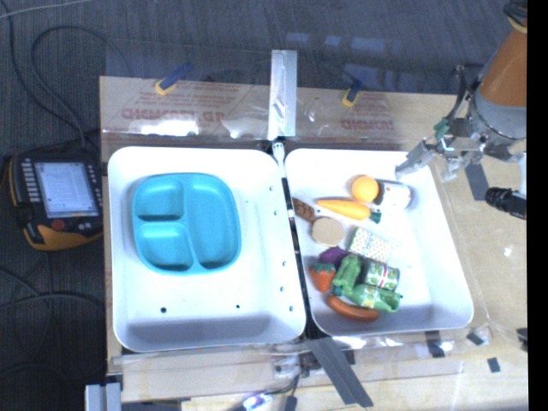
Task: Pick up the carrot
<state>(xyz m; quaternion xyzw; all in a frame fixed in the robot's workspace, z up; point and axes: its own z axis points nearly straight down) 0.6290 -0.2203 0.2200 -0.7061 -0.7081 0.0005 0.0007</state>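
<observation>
Carrot point(344, 208) lies flat in the right bin point(449, 255), upper-middle of the pile, long axis roughly left-right, thick end pointing right. Yellow round fruit point(364, 187) sits just above the carrot's right end, touching or nearly so. White piece point(396, 196) just right of that fruit, so up and right of the carrot. Beige round disc point(326, 229) directly below the carrot's left half, touching it. Small dark brown item point(302, 207) just left of the carrot's tip. Patterned white-green packet point(371, 246) below and right of the carrot. Further below the carrot: purple item point(332, 255), green bundle point(348, 273), labelled can point(381, 276) on its side, and an orange-red sausage-shaped piece point(351, 311) at the bottom of the pile.

Gripper point(454, 151) is well up and right of the carrot, over the right bin's upper-right corner rim, not touching the carrot. Nothing visible between the fingers; whether released or clenched, can't tell from this angle. Orange band of the arm point(507, 71) is above it.

Left bin point(124, 255) sits well left of the carrot and holds 1 blue 3-compartment tray point(185, 221). Teach pendant point(56, 197) is on the floor far left of the carrot, beyond the left bin.
</observation>
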